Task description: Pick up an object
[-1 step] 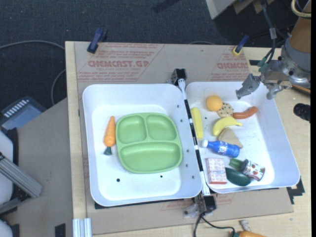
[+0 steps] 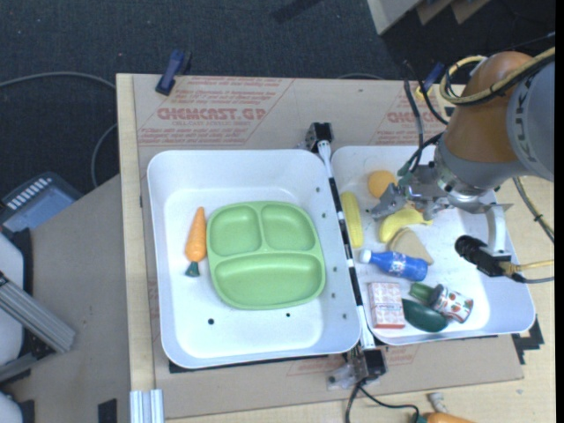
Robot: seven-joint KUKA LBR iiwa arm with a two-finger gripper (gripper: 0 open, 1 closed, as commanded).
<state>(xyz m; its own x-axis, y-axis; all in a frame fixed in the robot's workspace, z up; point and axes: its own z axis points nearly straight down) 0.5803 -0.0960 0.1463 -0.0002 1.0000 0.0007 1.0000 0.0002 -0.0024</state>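
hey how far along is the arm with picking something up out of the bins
Early. Nothing is lifted: every item lies in the bins. In hand: the gripper is down in the right bin, by the yellow banana. Left: grasping and lifting. The carrot and green plate sit untouched.

- A robotics lab or test cell — not a home or a kitchen.
- The grey industrial arm [image 2: 502, 122] with its orange band is mounted at a bench [image 2: 264, 104] topped with plain board printed in red lettering.
- Two shallow white bins [image 2: 167, 236] sit side by side, clamped at the seam — a fixed, staged rig.
- Their contents are props: a green divided plate [image 2: 264, 254], a toy carrot [image 2: 196, 236], a toy banana [image 2: 397, 226], a small blue bottle [image 2: 398, 264].
- Loose cables [image 2: 53, 82] trail over dark carpet [image 2: 132, 16] around the bench.
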